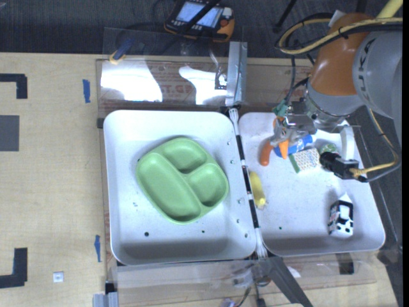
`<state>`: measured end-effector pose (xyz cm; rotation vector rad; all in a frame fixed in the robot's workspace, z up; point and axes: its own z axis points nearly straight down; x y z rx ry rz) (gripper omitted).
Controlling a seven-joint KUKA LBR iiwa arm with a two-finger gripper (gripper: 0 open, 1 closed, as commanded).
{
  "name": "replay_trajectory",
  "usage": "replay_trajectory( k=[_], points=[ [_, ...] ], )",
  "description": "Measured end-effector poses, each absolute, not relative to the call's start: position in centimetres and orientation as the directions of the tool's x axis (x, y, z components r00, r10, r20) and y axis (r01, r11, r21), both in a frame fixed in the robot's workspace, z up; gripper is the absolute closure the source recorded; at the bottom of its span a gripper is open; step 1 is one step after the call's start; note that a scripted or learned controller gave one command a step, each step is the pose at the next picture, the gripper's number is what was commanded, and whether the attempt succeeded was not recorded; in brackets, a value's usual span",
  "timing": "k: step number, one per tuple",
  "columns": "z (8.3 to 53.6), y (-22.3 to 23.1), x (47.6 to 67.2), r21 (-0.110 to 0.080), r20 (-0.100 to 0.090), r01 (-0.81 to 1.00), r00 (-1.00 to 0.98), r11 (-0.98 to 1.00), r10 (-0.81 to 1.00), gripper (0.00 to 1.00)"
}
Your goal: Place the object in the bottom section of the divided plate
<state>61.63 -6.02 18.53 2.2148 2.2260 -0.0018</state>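
Arm (358, 62) reaches in over right bin (364, 235). Left bin (121, 171) holds green divided plate (182, 179), all three sections bare. Gripper (289, 133) low over a clutter of small items (297, 149) at right bin's back; grip state cannot tell. Cow toy (341, 217), corn cob (257, 188), carrot (264, 154) lie in right bin.

Counter (51, 190): we see pale wood with black markings at nine o'clock.
Floor (77, 11): dark grey at twelve o'clock.
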Motion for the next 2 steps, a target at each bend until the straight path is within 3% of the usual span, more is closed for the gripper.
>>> replay_trajectory(
  k=[1,2],
  points=[
    [20.81,0.90,60.44,0.001,0.000,0.882,-0.472,0.472,0.882,1.00],
    [20.82,0.85,60.44,0.001,0.000,0.882,-0.472,0.472,0.882,0.00]
  ],
)
